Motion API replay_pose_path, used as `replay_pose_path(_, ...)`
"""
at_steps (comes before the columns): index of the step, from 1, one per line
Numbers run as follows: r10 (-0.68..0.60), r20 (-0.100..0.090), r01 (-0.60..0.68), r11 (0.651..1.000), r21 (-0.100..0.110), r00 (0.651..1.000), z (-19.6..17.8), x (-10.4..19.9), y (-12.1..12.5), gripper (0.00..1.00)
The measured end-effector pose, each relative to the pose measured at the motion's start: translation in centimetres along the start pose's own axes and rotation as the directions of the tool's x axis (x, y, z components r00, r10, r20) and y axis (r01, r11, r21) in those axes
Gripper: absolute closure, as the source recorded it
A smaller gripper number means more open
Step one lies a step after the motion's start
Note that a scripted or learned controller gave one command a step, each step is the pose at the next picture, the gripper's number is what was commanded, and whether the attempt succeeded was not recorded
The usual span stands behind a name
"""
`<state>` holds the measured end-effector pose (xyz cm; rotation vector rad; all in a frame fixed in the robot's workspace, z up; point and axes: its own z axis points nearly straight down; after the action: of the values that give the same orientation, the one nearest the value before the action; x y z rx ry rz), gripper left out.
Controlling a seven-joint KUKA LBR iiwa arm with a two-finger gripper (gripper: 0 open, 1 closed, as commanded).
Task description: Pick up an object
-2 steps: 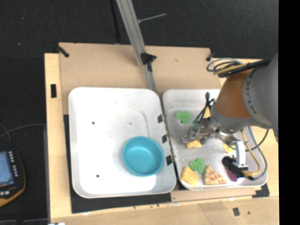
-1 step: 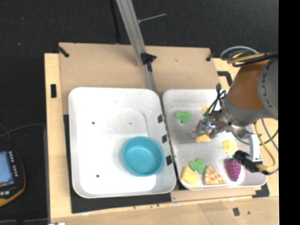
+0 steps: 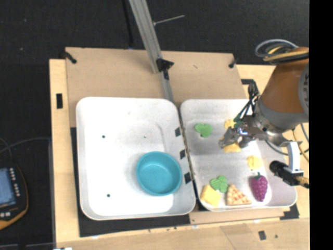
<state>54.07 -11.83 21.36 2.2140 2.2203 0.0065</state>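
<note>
Two shallow white bins side by side on the table. Left bin with a blue bowl near its lower right corner, close against the divide shared with the right bin.

Taking that blue bowl as landmark: far to its right and somewhat above, inside the right bin, the gripper lowered at the end of the grey arm with its orange band. Directly under the gripper, a yellow piece, touching or nearly touching the fingertips; cannot tell whether pinched or merely lying beneath. Cannot tell either whether spread or pressed together, too small and blurred.

Above and to the right of the bowl, a green leafy toy. Further right at similar height, a small yellow bit just beside the gripper's upper side. Right of the bowl along the right bin's lower edge: a yellow wedge, a second green toy touching it, a pizza slice, then purple grapes. Above the grapes, another small yellow piece.
</note>
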Motion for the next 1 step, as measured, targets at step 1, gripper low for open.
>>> replay_pose_path(1,-0.001,0.001,0.001,1.0,-0.002,1.0,-5.35,-0.12,0.26,1.0)
